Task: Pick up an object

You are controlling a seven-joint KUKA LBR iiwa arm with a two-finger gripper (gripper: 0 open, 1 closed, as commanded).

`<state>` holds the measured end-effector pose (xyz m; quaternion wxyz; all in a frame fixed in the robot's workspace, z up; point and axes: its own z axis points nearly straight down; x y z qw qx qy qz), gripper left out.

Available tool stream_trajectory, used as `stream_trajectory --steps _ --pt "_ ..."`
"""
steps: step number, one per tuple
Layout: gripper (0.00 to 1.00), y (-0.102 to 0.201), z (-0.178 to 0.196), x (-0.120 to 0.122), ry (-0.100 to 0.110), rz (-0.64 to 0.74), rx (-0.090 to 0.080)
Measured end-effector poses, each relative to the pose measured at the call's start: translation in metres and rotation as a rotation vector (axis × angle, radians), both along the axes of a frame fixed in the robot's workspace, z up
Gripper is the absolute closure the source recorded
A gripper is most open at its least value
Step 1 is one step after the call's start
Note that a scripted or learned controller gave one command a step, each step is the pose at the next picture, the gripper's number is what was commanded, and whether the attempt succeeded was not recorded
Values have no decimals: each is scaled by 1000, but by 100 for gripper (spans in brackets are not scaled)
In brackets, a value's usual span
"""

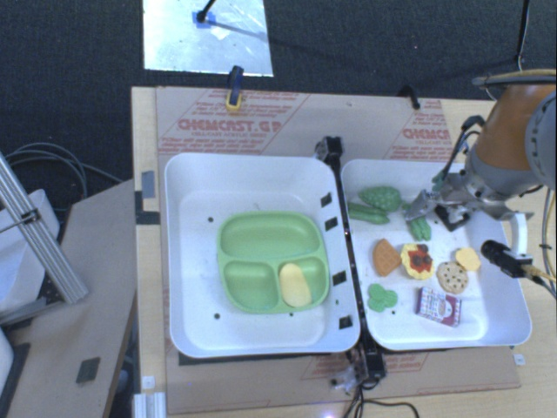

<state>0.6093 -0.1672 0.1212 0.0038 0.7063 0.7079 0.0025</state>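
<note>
In the camera view the right bin (505, 320) holds several toy foods. A leafy green piece (380, 198) and a green pod (366, 214) lie at its back left. A small green item (420, 228) sits just under my gripper (432, 207), which hovers low over the bin's back middle. Nearer the front lie an orange-brown piece (386, 257), a yellow and red round piece (418, 261), a cookie (452, 277), a pale yellow chip (468, 259), a green floret (381, 298) and a red packet (438, 306). I see nothing lifted.
The left bin (196, 320) holds a green divided tray (261, 242) with a yellow item (296, 285) in its front right compartment. A black divider clip line (335, 225) runs between the bins. The grey and orange arm (518, 138) hangs over the right bin's back right.
</note>
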Motion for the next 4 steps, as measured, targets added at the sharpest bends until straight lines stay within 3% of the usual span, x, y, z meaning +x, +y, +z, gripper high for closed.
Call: stream_trajectory --steps 1,2,3,4 --pt "0 -29 -33 52 4 8 23" --pt "0 16 -37 -2 12 3 4" --pt "0 -33 -25 61 1 0 -3" --pt "0 32 -37 3 12 3 4"
